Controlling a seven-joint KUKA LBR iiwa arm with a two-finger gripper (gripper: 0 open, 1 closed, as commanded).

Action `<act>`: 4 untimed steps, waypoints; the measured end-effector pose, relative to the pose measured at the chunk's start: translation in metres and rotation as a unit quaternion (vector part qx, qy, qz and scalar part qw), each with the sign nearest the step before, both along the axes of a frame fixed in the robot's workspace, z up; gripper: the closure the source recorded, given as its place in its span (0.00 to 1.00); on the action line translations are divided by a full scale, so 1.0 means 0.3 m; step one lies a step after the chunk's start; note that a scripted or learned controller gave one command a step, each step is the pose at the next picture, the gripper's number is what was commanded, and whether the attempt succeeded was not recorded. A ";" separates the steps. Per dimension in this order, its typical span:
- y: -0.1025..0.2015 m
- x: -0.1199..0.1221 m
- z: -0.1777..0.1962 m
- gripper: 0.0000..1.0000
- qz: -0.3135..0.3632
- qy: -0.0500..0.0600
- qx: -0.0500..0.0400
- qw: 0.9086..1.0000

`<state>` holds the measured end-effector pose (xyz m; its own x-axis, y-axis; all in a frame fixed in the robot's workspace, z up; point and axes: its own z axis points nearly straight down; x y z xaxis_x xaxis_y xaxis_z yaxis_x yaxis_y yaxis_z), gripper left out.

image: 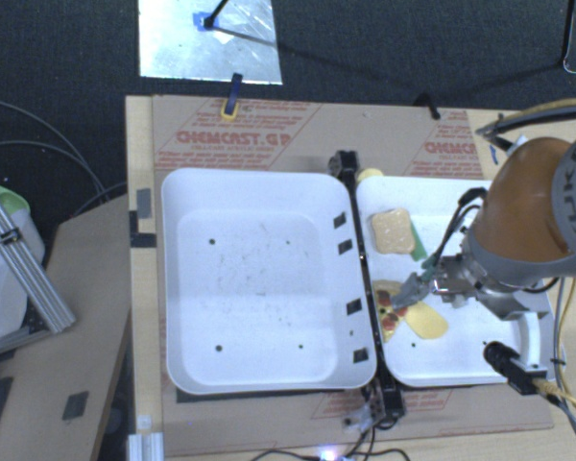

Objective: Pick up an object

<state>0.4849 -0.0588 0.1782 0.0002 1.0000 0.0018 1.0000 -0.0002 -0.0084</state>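
in the right bin (480,368), toward its left wall, the gripper (403,299) reaches down and leftward from the grey wrist with its orange band (518,205). from this angle it cannot be judged whether the gripper is spread, pressed together or pinching anything; nothing is visibly between its tips. the tips sit among a cluster of small items: a pale yellow flat object (427,323) lies just beside them on the near side, and a red and yellow piece (389,321) lies against the bin's left wall. the slanted approach probably suits items crowded against that wall, where a straight descent would meet the rim. a beige sponge-like block (393,230) rests farther off in the same bin, with a green stick-like item (418,245) beside it, apart from the tips. a small yellow round object (369,175) sits at the far left corner. the left bin (259,185) holds no visible objects. the candidate for picking is judged to be the pale yellow flat object or the red and yellow piece
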 end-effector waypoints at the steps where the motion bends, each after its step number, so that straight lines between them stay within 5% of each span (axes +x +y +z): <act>1: -0.108 0.004 -0.113 0.00 -0.001 -0.003 -0.001 1.000; 2: 0.419 0.029 0.027 0.00 0.009 -0.007 0.001 1.000; 3: 0.389 0.031 0.056 1.00 0.003 -0.006 0.000 1.000; 4: 0.316 0.012 0.493 1.00 0.002 -0.012 0.000 1.000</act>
